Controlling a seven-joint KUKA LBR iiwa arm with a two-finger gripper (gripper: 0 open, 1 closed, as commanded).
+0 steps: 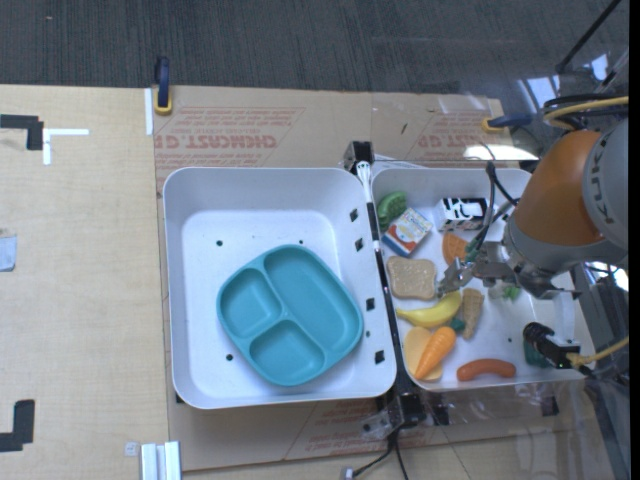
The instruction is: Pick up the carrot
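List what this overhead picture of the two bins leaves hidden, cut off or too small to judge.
- Right bin: in the camera view the arm covers its right part, hiding what lies under it.
- Claw: too small and cluttered to judge its state.
- Orange piece beside the claw: partly covered, identity unclear.
- Carrot: its lower tip overlaps a yellow piece; the contact is unclear.

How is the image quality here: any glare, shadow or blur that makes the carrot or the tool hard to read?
Camera view: lighting is even and soft; the carrot is sharp and unshadowed in the right bin. Glare washes out the cardboard above that bin. The tool is small, dark and cluttered against the food, so its fingers are hard to read. The teal tray is crisp.
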